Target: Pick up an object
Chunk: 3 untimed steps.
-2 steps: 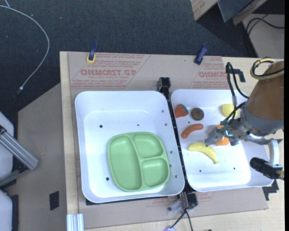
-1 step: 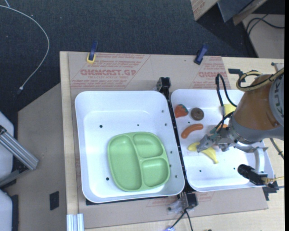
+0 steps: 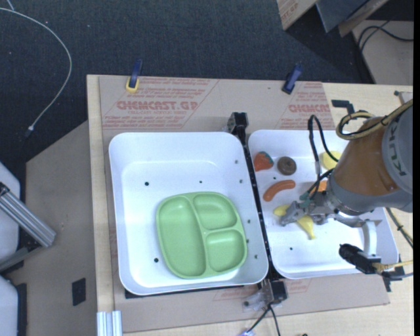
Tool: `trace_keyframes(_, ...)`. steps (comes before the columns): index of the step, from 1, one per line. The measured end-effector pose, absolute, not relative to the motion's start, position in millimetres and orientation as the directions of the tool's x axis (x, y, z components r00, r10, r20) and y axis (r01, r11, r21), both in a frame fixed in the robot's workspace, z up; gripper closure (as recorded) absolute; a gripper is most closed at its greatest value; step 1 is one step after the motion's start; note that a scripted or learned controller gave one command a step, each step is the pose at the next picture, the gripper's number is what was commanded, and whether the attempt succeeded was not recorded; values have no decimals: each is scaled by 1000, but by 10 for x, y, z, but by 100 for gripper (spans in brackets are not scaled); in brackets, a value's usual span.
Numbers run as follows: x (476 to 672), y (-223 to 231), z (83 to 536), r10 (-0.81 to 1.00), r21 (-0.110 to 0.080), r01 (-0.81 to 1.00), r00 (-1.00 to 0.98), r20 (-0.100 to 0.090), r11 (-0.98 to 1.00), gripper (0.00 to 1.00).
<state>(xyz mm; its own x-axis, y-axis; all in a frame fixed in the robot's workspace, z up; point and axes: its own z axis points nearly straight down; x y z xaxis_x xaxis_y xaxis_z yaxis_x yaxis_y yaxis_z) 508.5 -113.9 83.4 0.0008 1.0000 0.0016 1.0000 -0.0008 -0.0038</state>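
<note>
The claw [image 3: 293, 215] hangs low in the right bin [image 3: 315, 262], right over a yellow banana toy [image 3: 306, 226]. You cannot tell here if it is spread or pinching. The banana lies on the bin floor, just below a sausage toy [image 3: 279, 189]. It looks light, hard and smooth, so it may slip. You should take it across its thin middle, not at the curved ends. The green plate [image 3: 199, 233] sits in the left bin [image 3: 131, 170].

Dark blue carpet [image 3: 164, 33], white cable [image 3: 62, 46], cardboard box [image 3: 295, 10] corner
</note>
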Motion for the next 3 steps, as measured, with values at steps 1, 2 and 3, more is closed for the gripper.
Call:
trace_keyframes(1, 5097, -1132, 954, 1000, 1, 1000, 0, 2, 0, 100)
trace_keyframes(2, 5066, -1084, 1566, 1000, 5, 1000, -1, -1, 1, 100)
trace_keyframes(3, 5069, -1040, 2003, 1000, 6, 1000, -2, -2, 2, 100)
